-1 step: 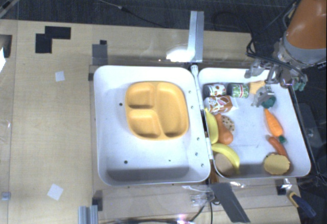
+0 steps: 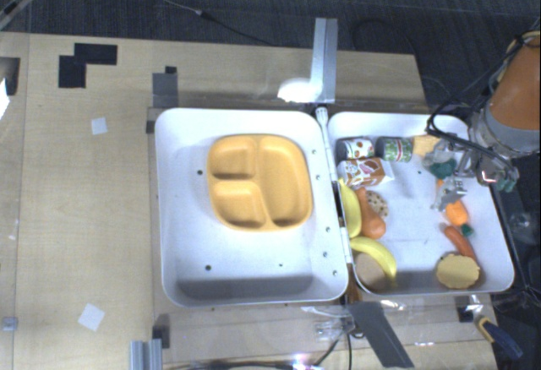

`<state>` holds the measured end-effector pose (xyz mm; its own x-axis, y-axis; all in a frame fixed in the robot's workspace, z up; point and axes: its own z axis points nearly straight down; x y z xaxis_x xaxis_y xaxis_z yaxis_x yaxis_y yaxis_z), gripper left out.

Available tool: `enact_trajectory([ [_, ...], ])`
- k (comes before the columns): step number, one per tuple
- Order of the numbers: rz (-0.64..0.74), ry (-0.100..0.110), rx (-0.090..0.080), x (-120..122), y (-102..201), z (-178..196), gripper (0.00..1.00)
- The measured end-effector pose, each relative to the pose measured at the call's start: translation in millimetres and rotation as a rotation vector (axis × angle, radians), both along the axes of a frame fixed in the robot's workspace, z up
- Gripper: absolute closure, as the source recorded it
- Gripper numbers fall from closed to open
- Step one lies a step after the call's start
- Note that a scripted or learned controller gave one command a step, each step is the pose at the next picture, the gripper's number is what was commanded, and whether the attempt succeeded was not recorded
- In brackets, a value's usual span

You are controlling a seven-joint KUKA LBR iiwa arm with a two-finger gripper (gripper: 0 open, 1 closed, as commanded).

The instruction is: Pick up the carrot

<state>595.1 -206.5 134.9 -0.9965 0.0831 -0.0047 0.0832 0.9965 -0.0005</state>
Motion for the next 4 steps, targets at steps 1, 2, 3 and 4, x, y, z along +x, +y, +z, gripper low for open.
enact_trajectory([
  [1,-0.056,-0.011,-0.002,-32.4,1.2,-45.3,0.00],
  [2,-0.048,-0.019,-0.004,-28.7,2.7,-31.7,1.00],
  [3,0.191,-0.009,-0.001,-21.1,71.2,44.3,1.00],
  [4,0.230,-0.009,-0.004,-43.9,1.5,-43.2,1.00],
])
